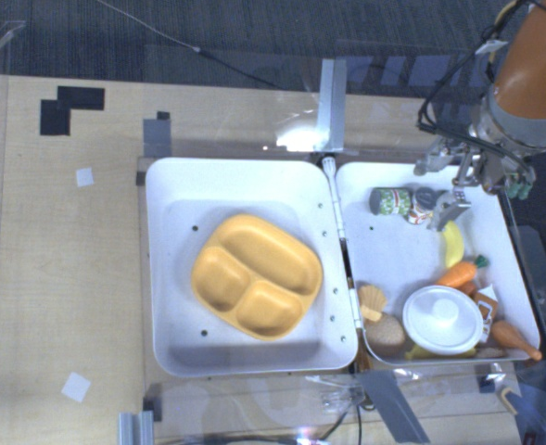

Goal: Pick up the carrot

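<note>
Carrot (459,274) in right bin (384,239), near its right wall, just below banana (452,244) and touching upper right of white lidded bowl (442,319); green top toward the wall. Likely light, rigid plastic toy, smooth and tapered, prone to slipping; best taken across the thick orange middle. Gripper (456,200) low over bin's upper right, beside small can (393,201), apart from carrot. Arm in from right, wrist downward. Fingers: spread cannot be told.
</note>
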### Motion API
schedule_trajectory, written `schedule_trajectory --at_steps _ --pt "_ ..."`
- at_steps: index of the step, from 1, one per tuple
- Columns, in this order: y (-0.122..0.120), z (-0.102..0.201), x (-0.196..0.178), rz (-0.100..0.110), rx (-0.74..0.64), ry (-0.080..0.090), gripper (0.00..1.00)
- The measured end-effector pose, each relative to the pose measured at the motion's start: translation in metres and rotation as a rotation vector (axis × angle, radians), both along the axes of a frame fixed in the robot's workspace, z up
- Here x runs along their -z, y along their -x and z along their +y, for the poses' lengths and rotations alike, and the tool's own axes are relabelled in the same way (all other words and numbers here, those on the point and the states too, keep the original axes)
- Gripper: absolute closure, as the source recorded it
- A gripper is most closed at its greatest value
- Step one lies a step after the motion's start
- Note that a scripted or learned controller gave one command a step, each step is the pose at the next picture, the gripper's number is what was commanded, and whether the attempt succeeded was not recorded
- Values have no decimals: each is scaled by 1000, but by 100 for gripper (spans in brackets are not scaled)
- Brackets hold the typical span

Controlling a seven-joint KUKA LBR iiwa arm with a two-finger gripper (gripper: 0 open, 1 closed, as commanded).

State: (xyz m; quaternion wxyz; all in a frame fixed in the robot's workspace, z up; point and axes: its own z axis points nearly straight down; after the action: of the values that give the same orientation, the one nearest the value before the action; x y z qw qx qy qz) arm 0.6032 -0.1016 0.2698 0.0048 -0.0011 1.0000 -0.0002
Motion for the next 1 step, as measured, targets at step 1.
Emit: schedule_trajectory --at_steps 1 --pt "35 -43 90 5 160 -1 0"
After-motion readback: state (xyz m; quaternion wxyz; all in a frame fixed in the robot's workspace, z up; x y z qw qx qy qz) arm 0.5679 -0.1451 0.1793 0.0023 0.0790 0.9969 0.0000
